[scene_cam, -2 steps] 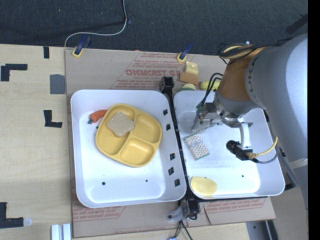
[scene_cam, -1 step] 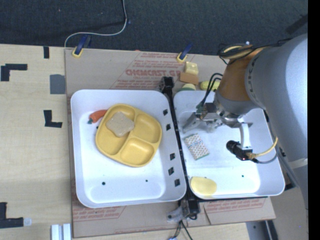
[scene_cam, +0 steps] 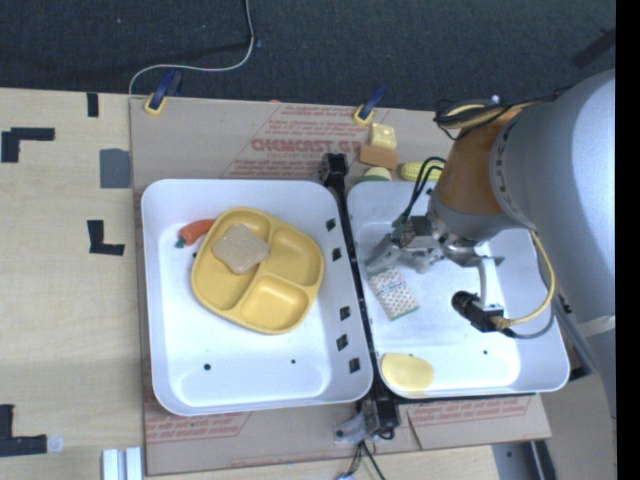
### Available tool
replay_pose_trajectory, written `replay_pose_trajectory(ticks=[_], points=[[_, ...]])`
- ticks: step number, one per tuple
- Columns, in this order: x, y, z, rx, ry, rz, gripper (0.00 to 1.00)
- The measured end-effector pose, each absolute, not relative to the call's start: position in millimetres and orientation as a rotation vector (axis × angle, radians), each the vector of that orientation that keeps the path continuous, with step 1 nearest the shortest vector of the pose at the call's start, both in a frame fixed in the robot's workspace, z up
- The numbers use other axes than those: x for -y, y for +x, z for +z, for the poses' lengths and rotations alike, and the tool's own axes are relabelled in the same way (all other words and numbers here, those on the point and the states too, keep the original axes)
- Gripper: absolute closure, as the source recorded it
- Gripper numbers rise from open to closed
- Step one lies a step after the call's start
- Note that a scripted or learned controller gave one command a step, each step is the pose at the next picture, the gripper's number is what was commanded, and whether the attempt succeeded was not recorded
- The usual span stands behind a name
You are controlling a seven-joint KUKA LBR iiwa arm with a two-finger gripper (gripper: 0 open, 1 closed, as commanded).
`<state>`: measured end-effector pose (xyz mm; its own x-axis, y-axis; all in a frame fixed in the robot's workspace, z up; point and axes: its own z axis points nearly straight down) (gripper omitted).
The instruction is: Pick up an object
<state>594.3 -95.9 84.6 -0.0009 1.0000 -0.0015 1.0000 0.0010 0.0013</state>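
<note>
My gripper [scene_cam: 392, 256] reaches into the right bin [scene_cam: 500, 368] from the right, low over its left part. Just below the fingertips lies a small patterned packet [scene_cam: 394, 293], flat on the bin floor. A pale yellow oval object [scene_cam: 406, 371] rests near the bin's front edge. A small yellow-green object [scene_cam: 377, 175] and a yellow piece [scene_cam: 412, 170] sit at the bin's far edge. In the left bin [scene_cam: 250, 368] a yellow divided plate [scene_cam: 258, 269] holds a tan slice [scene_cam: 240, 248], with an orange-red object [scene_cam: 194, 232] beside it. Nothing shows between the fingers.
A tan block [scene_cam: 379, 145] sits on the cardboard behind the bins. The black divider [scene_cam: 350, 268] runs between the two bins. The arm's grey body and orange band [scene_cam: 470, 173] cover the right bin's far right part. A yellow cable [scene_cam: 530, 318] loops over the bin.
</note>
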Motion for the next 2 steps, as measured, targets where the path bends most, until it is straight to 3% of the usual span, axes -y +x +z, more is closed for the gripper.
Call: replay_pose_trajectory(ticks=[1,2], points=[[93.0,659.7,84.6,-2.222,2.215,0.004,0.00],[95.9,652.1,84.3,-2.222,2.220,-0.002,0.00]])
